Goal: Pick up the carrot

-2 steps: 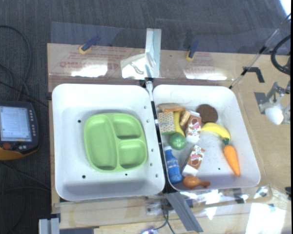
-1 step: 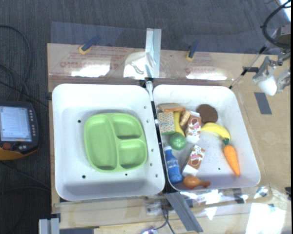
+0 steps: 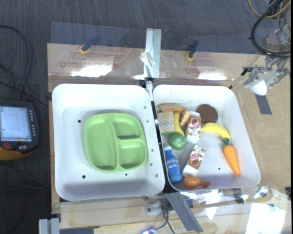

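The carrot (image 3: 231,159) is orange with a small green top and lies lengthwise by the right wall of the right bin (image 3: 244,130), just below the banana (image 3: 216,129). Nothing touches it from above. The arm's end with the gripper (image 3: 264,78) hangs outside the bin past its far right corner, well away from the carrot, over the bench top.
The right bin also holds a brown round cookie (image 3: 207,113), two small cartons (image 3: 194,126), a green ball (image 3: 177,141), a blue bottle (image 3: 173,165) and a brown drumstick (image 3: 195,182). A green divided plate (image 3: 115,141) lies in the left bin (image 3: 68,130). Cables hang at the top right.
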